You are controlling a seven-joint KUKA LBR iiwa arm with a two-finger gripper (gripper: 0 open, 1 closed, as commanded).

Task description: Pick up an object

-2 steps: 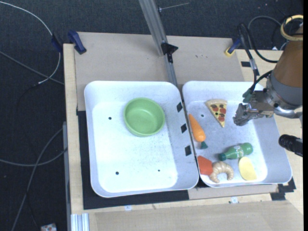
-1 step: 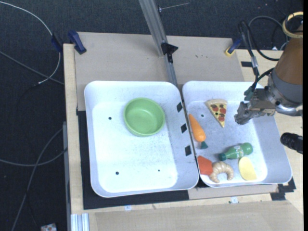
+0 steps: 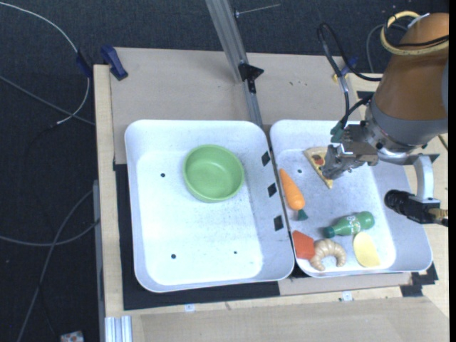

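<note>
1. We find the gripper (image 3: pixel 335 164) low over the back of the right bin (image 3: pixel 406 258), directly on the pizza slice (image 3: pixel 316 162). Whether it is released or clenched on the slice, we cannot tell; the tool body blocks the contact.
2. We take the slice as the likely target: it lies flat near the back wall, partly under the tool.
3. For a good pick, we judge the grasp should straddle the slice across its narrow width and seat low, since a thin flat piece slips out easily. A slow vertical lift away from the wall would show whether it comes along.
4. Right bin contents: carrot (image 3: pixel 291 189) near the left wall, green bottle (image 3: pixel 350 224) lying on its side, red piece (image 3: pixel 303 244), croissant (image 3: pixel 328 253) touching the red piece, yellow piece (image 3: pixel 367 249) at the front.
5. Left bin (image 3: pixel 149 262) holds one green bowl (image 3: pixel 213 172), upright, towards the back.
</note>
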